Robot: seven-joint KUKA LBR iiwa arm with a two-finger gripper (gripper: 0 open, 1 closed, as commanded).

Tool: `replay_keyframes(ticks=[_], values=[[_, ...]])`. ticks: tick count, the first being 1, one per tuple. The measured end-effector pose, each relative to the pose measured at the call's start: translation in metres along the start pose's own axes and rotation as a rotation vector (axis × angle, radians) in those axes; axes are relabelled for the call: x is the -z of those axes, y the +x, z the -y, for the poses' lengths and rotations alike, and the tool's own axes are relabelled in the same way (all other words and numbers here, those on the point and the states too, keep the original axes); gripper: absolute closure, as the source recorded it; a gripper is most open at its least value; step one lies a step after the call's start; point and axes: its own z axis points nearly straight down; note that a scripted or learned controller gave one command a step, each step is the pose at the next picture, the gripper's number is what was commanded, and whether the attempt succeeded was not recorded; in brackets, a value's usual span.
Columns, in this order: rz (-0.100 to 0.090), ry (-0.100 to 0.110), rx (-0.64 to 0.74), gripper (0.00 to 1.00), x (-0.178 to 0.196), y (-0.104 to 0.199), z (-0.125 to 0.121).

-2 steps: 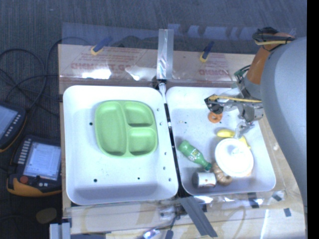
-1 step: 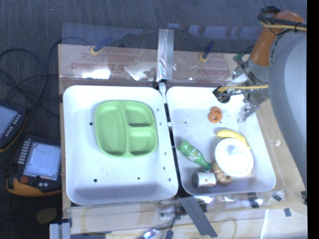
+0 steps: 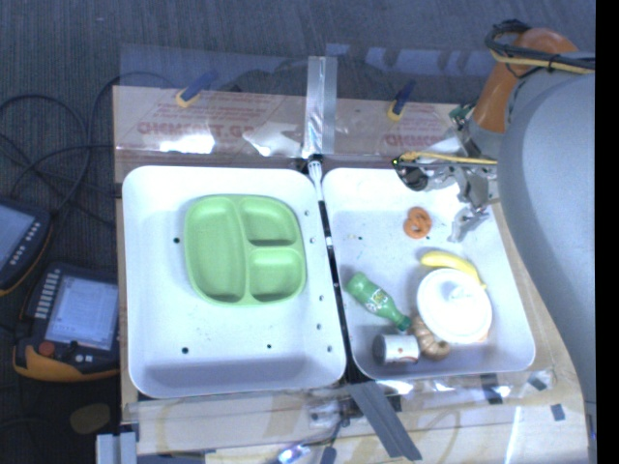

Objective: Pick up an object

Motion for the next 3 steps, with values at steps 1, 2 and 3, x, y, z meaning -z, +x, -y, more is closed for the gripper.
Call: replay_keyframes(ticks=[1, 2, 3], values=[[0.0, 0.0, -0.006, 0.0, 0.009, -0.045, 0.022], [-0.001, -0.003, 0.082, 0.0, -0.05, -0.013, 0.003], [-0.005, -0.004, 0.222, 0.0, -0.055, -0.014, 0.0]])
